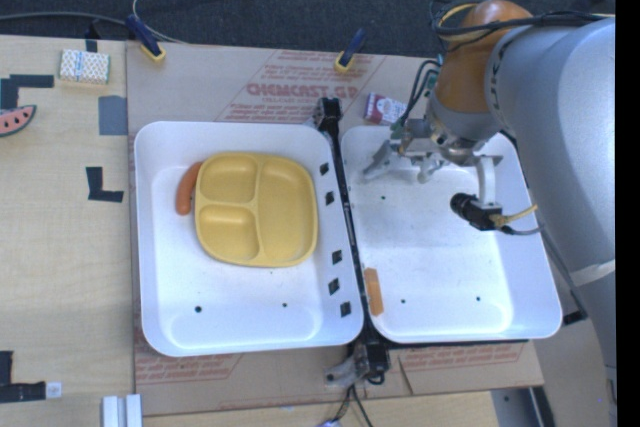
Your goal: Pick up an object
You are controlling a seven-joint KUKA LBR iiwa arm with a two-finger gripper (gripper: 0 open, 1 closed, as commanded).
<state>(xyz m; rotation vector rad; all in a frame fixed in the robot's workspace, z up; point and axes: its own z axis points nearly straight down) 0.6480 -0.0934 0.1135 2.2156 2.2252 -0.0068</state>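
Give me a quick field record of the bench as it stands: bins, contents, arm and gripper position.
left bin: holds a yellow divided plate and an orange carrot-like piece touching the plate's left edge
right bin: holds a small orange piece by its left wall, near the front
arm: reaches in from the right, over the right bin
gripper: above the right bin's back left area
held object: none seen between the fingers
task status: pick not yet done
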